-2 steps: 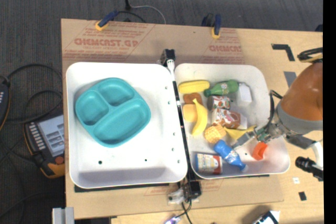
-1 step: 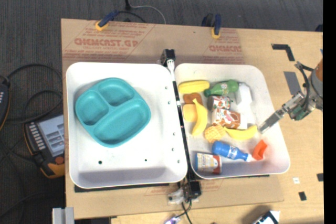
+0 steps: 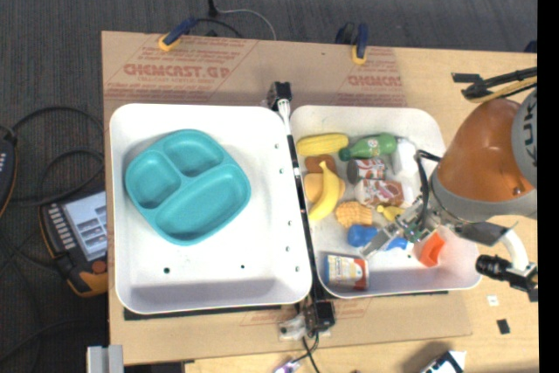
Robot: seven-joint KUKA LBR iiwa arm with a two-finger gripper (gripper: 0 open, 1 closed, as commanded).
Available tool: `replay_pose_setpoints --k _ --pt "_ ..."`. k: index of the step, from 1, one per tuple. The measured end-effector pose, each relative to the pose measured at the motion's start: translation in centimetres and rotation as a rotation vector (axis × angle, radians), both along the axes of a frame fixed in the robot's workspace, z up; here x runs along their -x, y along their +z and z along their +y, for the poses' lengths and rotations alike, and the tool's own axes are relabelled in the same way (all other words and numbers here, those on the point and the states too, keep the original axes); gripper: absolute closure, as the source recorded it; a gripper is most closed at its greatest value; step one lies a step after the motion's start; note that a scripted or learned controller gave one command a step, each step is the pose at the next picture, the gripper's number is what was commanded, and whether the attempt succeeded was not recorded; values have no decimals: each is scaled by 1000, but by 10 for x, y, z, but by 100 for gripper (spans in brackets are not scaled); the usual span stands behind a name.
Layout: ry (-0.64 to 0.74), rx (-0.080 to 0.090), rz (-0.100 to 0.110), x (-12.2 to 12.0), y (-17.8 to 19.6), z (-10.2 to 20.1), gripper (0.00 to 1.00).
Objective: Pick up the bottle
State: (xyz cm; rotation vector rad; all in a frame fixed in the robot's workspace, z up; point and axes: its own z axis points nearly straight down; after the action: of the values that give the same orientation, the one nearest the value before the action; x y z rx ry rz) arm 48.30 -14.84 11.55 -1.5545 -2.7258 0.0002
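The green bottle (image 3: 370, 146) lies on its side at the back of the right bin (image 3: 454, 279), its cap pointing left toward a yellow banana (image 3: 320, 143). My gripper (image 3: 396, 232) hangs low over the front half of that bin, well in front of the bottle, among a blue toy (image 3: 362, 236) and a red-and-white can (image 3: 376, 171). The arm's orange band (image 3: 482, 157) covers the bin's right side. The clutter hides what, if anything, is in the gripper.
The right bin also holds a second banana (image 3: 326, 194), a yellow corn-like piece (image 3: 353, 212), an orange item (image 3: 429, 251) and a small carton (image 3: 347, 271). A teal divided plate (image 3: 186, 185) lies in the left bin (image 3: 140, 293).
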Motion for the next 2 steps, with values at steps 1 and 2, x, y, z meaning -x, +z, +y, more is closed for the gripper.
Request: replay_pose_setpoints --k 1,2 --pt "-237 6 -10 -2 -27 39 0" --pt "-649 1 -13 -4 -27 46 0"
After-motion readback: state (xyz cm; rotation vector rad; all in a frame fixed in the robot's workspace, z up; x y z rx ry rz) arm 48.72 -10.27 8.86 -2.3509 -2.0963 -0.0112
